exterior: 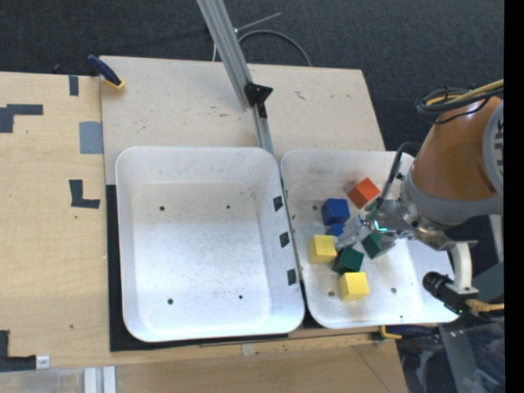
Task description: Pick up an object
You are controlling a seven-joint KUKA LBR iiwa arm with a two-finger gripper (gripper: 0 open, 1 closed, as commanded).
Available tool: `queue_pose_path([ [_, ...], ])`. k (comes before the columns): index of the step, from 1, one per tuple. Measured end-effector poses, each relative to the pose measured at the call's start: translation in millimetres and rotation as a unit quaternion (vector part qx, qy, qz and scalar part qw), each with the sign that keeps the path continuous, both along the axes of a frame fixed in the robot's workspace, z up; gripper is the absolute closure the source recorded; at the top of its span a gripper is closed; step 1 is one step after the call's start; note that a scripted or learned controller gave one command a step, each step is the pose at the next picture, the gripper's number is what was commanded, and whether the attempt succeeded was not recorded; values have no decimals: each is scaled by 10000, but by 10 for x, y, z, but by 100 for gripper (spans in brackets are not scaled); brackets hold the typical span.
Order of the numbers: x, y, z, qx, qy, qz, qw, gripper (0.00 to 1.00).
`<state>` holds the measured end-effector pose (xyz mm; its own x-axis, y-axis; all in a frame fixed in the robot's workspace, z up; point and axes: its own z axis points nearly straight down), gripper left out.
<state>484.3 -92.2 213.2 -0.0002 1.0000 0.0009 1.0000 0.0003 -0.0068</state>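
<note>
The end effector [370,234] hangs low inside the right bin [311,170], in the middle of a tight cluster of blocks; whether it is apart or together cannot be told, since the metal parts blur into the blocks beneath them. Taking the blue block [334,210] as the landmark: an orange block [364,191] lies just beside it up and to the right, a yellow block [322,248] sits just below it toward the bin divider, a dark green block [350,259] lies below and right of it, touching that yellow block, and a second yellow block [354,285] lies farther down, near the bin's front wall. Another dark green block [377,245] sits right at the end effector, tilted. The crowding leaves little free room around any block. The left bin [131,170] lies well to the landmark's left, and the tabletop [164,97] carries a slanted metal rail [223,31] beyond it
</note>
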Motion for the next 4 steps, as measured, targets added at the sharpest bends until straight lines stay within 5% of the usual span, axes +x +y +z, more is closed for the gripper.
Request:
queue_pose_path([
  [1,10,0,18,-1,-23,5,10000,0],
  [4,32,-37,-1081,-7,-34,0,10000,0],
])
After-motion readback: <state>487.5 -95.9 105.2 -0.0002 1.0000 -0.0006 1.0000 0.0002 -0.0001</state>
